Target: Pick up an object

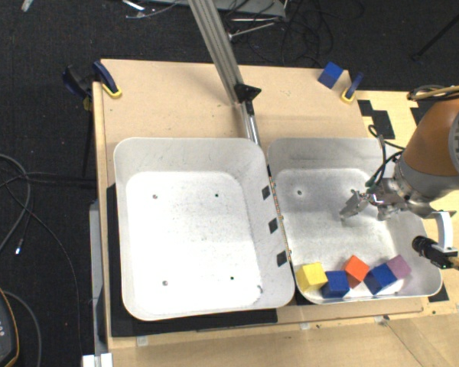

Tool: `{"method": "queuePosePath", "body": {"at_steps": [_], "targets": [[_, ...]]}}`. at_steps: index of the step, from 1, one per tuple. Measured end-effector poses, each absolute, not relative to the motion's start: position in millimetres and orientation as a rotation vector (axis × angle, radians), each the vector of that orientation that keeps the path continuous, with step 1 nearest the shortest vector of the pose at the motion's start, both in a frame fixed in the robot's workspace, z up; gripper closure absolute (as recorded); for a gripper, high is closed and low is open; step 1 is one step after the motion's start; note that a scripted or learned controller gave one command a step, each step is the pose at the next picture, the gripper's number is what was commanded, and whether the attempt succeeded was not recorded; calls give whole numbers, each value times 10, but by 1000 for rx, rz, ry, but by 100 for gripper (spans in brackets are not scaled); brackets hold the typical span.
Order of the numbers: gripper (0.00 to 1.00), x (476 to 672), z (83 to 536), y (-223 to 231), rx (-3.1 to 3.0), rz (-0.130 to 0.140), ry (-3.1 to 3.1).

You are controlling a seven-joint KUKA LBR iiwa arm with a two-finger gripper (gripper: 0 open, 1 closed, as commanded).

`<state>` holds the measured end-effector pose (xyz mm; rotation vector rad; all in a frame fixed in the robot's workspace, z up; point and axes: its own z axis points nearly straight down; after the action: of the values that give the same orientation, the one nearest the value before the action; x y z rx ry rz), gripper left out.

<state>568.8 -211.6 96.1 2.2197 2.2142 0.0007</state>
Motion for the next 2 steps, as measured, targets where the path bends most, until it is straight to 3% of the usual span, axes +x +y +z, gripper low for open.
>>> {"method": "queuePosePath", "body": {"at_steps": [1,2], "targets": [[0,4957,954,-1556,2226,-1,2224],[0,4902,957,-1015,2215,3,2228]]}}
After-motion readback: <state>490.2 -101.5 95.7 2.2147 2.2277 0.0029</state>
